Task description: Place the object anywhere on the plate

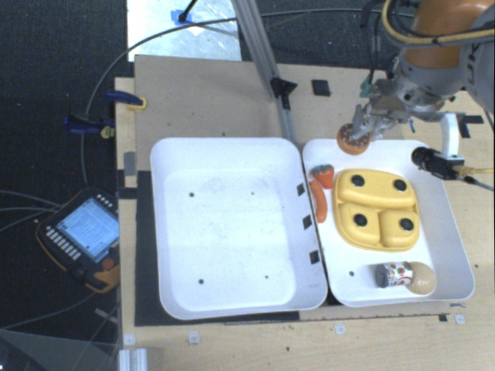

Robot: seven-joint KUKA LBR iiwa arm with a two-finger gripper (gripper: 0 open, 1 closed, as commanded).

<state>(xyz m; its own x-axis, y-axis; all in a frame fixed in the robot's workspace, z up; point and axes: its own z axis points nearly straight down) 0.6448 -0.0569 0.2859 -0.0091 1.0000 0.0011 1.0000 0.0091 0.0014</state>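
At the near end of the right bin (456, 242), well below the pincer (359, 134), a small printed can (394, 274) lies on its side, touching a pale round object (421, 278) at its right. Farther up, directly beneath and slightly right of the pincer, a yellow plate (377, 209) with three sections, each marked by a dark dot, rests on the bin floor. A toy carrot (320, 191), orange with a green tip, lies alongside the plate's left edge, below and left of the pincer, close to the wall shared with the left bin (166, 230). At the right bin's far rim, the pincer of the grey and orange arm (441, 22) is pinching a small round brown-orange object (353, 140), held at its fingertips over the bin's far edge, apart from the plate. A black fitting (433, 161) sits at the bin's rim to the pincer's right. A handheld control pendant (81, 234) with a lit screen lies far left, off the bench.
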